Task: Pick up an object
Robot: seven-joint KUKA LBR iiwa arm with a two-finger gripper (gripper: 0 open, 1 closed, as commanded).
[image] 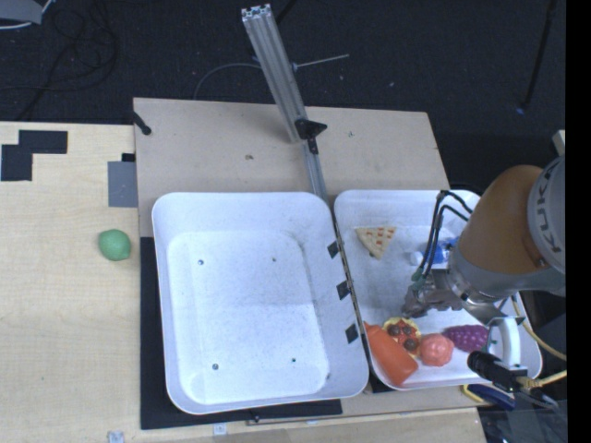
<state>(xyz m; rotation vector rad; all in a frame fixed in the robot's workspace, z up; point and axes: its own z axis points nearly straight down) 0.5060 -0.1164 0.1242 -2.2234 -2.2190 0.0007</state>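
My gripper (417,305) hangs low in the right bin (388,212), its tips just above a small yellow and dark toy (401,329). Beside that toy lie an orange carrot-like piece (388,356), a pink round fruit (435,349) and a purple grape bunch (467,337). A tan waffle-patterned wedge (376,240) rests toward the bin's back. The wrist and cables cover the fingers, so their state does not show.
The left bin (175,212) sits beside the right one, with black clips (343,289) along the shared wall. A green ball (114,245) lies on the bench to the left. A metal rail (277,67) slants in from behind. The arm's orange band (503,220) overhangs the right bin's edge.
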